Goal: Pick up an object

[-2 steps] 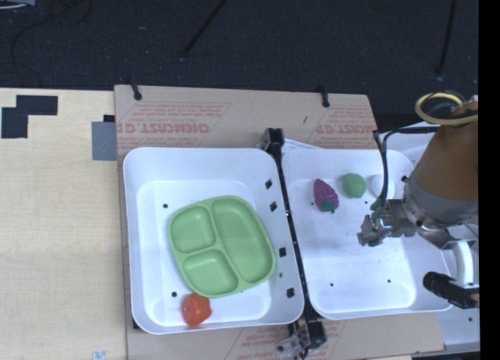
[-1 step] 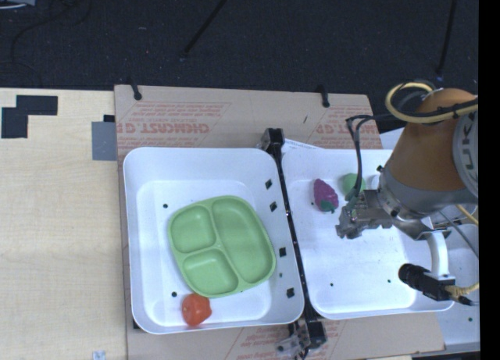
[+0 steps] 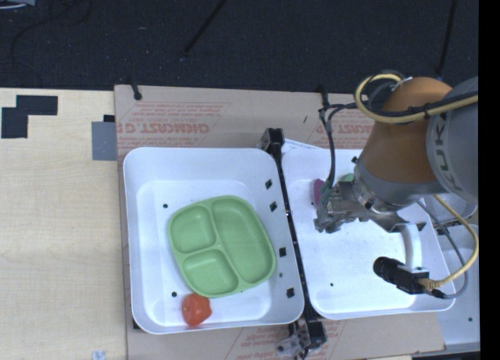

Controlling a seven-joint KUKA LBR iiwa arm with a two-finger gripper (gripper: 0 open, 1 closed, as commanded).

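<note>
While the jaws (image 3: 324, 222) hang low in the right bin (image 3: 367, 300) beside a purple object (image 3: 319, 190), whether they are parted or closed cannot be told.

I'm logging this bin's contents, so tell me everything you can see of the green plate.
The plate is pale green, looks like plastic, with rounded corners and three hollows: two side by side at the far end, one wider at the near end. It lies flat and right side up, turned askew, in the middle of the left bin. Its hollows hold nothing. A small red thing lies by its near edge; whether they touch is unclear.
</note>
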